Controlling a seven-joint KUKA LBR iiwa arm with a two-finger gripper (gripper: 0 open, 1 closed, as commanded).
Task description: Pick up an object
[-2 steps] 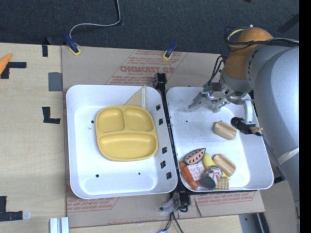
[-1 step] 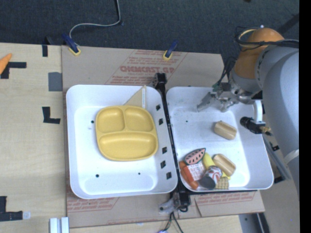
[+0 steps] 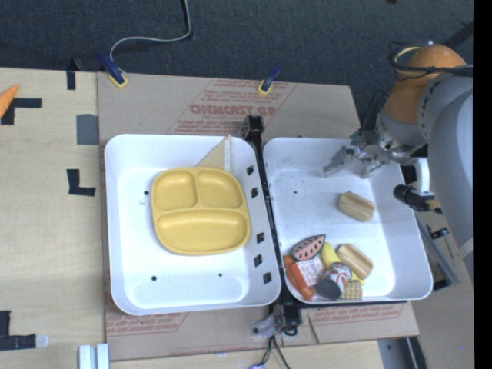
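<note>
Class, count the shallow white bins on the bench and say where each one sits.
2. The left bin holds a yellow tray; the right bin holds toy food.

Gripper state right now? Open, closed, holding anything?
Gripper: open, nothing between its fingers, above the right bin, apart from the bread roll.

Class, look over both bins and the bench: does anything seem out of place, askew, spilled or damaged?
Nothing is spilled or broken. The yellow divided plate lies flat in the left bin. In the right bin, toy foods crowd the near corner, while one tan bread roll lies apart, tilted. The gripper hangs over that bin's far side.
</note>
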